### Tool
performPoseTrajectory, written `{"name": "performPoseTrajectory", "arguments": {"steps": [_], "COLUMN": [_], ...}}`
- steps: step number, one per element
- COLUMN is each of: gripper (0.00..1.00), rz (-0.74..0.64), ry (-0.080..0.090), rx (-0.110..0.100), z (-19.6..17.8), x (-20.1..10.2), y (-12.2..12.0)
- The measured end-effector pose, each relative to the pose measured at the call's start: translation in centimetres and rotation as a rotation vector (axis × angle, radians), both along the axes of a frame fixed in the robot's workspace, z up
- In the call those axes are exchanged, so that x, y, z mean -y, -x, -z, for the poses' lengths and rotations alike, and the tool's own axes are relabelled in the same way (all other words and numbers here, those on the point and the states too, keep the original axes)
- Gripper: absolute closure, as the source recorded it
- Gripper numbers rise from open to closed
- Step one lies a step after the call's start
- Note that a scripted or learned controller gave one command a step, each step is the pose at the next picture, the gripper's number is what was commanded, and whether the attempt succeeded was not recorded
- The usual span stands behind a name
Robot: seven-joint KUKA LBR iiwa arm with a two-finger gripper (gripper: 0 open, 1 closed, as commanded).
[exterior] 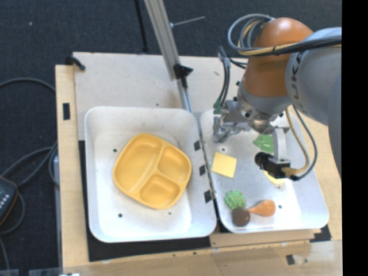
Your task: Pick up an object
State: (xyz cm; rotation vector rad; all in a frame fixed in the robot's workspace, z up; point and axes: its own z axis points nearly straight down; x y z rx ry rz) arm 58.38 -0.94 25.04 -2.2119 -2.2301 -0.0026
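Bench carries two shallow white bins side by side: left bin [103,223], right bin [313,209]. Left bin holds a yellow divided plate [152,170] with three compartments, lying flat near the bin's centre, rotated somewhat against the bin edges. Right bin contents: a pale yellow square slice [224,165], flat, near the bin's left wall; a green leafy piece [234,199] just below it; a dark brown round piece [240,217] touching or just beside the green one, at the near edge; an orange-tan drumstick-shaped piece [264,208] immediately right of the brown one. A flat green item [264,142] lies further back, partly under the arm's hardware, and a small yellow item [275,179] sits beside a black fitting at the wrist cabling. The arm [276,68] enters from the right, orange band over the back part of the right bin. The gripper [222,130] hangs over the back-left corner of the right bin, above and apart from the square slice; nothing visible between its tips. How far it is open cannot be told from this angle. A slanted metal rail [164,33] crosses the back of the bench.
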Motion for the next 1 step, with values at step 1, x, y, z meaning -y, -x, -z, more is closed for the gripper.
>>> {"name": "performPoseTrajectory", "arguments": {"steps": [1], "gripper": [1.0], "rz": [-0.001], "ry": [-0.001], "rx": [-0.001], "z": [-0.24], "x": [-6.19], "y": [0.95]}}
